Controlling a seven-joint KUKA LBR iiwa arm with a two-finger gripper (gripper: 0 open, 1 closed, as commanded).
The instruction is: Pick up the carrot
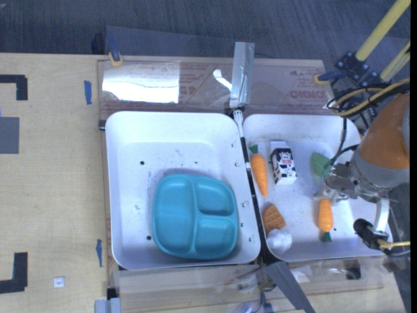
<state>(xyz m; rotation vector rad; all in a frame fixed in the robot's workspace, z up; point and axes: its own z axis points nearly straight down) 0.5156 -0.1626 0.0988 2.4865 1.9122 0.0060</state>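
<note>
Over the right bin (306, 126), at right of frame: gripper (335, 189), whether apart or together impossible to tell. Just below it 1 carrot (325, 218), upright, green end down; another carrot (260, 173) at the bin's left wall, beside a cow-print carton (283, 165). In the left bin (130, 142), lower centre: blue tray (194, 218)

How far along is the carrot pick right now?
Done: the arm has reached over the right bin, and the tool sits just above a carrot near the bin's right side. In hand: nothing; both that carrot and the one by the divider lie on the bin floor. Left: descend, grasp, lift.
</note>
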